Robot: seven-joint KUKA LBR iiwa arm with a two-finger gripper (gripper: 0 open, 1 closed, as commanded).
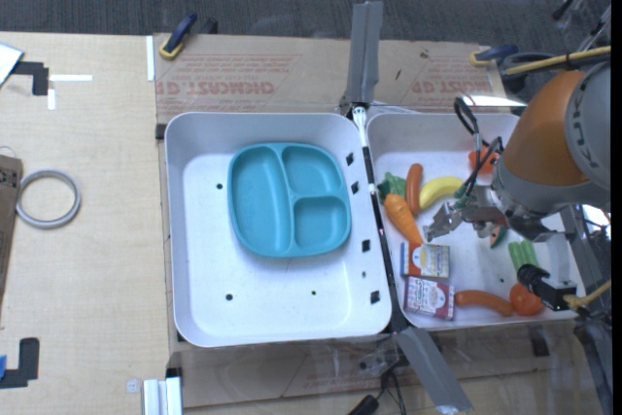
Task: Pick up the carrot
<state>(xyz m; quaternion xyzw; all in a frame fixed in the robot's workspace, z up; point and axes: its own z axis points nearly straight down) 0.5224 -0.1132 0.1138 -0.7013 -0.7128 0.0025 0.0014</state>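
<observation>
The carrot point(400, 217) is orange with a green top and lies at the left side of the right bin point(442, 133), slanting down to the right. My gripper point(445, 222) hangs just right of the carrot's lower end, over the bin's middle, with its fingers spread apart and nothing between them. The grey arm with its orange band point(544, 146) comes in from the right above it.
Around the carrot lie a red sausage point(415, 185), a yellow banana point(439, 190), two small printed cartons point(429, 279), another orange-red piece point(483, 301) and a green piece point(525, 255). The left bin point(194, 238) holds a blue divided plate point(290, 199). A tape roll point(46, 197) sits far left.
</observation>
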